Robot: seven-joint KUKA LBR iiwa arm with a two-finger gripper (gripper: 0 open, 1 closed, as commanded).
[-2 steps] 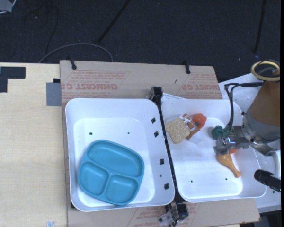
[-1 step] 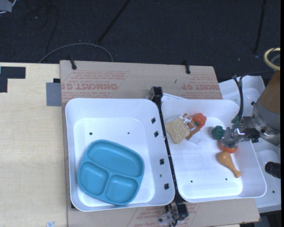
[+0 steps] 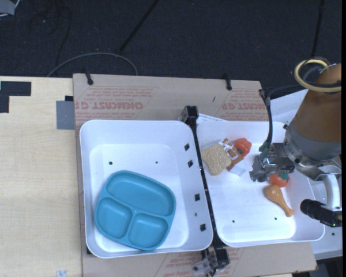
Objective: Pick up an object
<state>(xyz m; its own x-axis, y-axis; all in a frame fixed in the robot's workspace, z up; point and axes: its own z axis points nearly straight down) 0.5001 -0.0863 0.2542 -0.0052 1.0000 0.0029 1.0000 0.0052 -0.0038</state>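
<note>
The left bin (image 3: 92, 149) holds a blue divided plate (image 3: 135, 210), three compartments, lying flat toward the bin's near side and a little turned. A black clip strip (image 3: 196, 172) runs along the seam between the two bins. In the right bin (image 3: 242, 227), near its far-left part, lies a tan waffle-like toy (image 3: 215, 158), and just beside it on the right, touching or nearly so, a small orange-red toy with white on it (image 3: 237, 149). Further right is the gripper (image 3: 264, 169), low over the bin floor at the end of the grey arm (image 3: 317, 126) — whether its jaws are wide or narrow cannot be told from here. Just to its near-right sits a small red-orange piece (image 3: 279, 179), and next to that on the near side a tan drumstick-shaped toy (image 3: 278, 199) lies flat — its thin end points toward the near right.
</note>
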